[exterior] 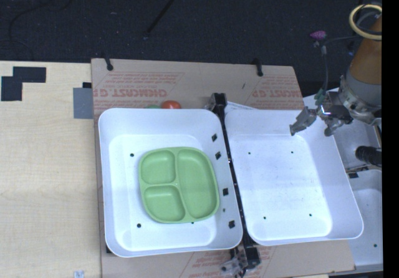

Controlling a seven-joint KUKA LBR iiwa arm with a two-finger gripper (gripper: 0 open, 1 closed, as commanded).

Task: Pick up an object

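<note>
— Green plastic, that divided plate (179, 184): where does it sit?

— Flat on the floor of the left bin (118, 146), roughly in the middle, a little toward the near right corner. It has three compartments, two smaller ones on its left and one long one on its right.

— And the claw (318, 119)?

— Over the far right corner of the right bin (293, 233), well apart from the plate. Its two fingers are spread wide, one pointing left over the bin's far rim, the other toward the right edge. Nothing lies between them.

— What carries it?

— A grey arm (365, 77) with an orange band, coming in from the right.

— Anything else on the surface?

— A small red round thing (171, 105) lies just beyond the far rim of the left bin, on the brown cardboard sheet (187, 83) beneath both bins. I cannot tell what it is. A black divider strip (225, 164) runs between the two bins. Pale wood (43, 177) lies to the left.
</note>
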